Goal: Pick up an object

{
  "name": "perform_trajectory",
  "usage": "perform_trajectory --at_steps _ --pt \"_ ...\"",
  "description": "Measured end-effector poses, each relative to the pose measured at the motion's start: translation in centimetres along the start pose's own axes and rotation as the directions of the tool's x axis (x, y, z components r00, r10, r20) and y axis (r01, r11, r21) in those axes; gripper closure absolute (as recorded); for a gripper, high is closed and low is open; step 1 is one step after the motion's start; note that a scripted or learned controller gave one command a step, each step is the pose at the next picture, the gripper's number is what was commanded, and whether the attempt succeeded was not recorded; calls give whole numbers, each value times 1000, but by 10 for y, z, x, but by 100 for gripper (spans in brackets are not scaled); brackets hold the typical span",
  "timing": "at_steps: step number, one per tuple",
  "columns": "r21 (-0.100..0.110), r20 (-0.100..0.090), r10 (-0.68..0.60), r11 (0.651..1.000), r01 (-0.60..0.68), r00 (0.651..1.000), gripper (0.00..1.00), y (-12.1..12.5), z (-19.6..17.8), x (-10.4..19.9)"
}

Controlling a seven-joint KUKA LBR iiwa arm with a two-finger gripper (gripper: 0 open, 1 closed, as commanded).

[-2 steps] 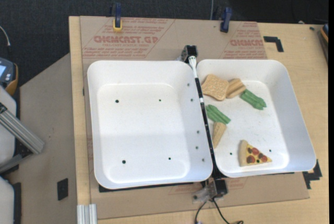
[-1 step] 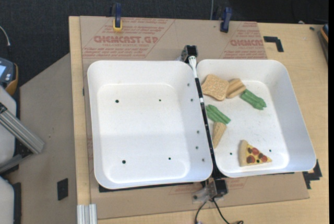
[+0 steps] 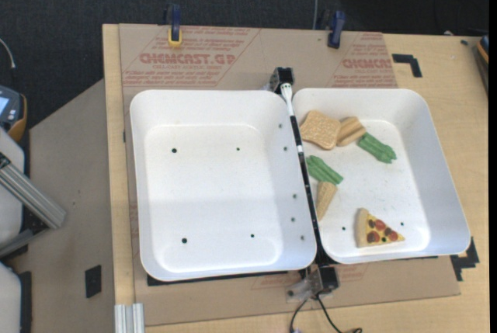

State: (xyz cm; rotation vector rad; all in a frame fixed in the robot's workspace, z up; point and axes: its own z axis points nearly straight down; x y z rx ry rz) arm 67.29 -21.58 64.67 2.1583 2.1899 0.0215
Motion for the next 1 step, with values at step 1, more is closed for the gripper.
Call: perform_trajectory --at_steps 1 --pt "-6 3 -1 1000 1 1000 100 1 -11 1"
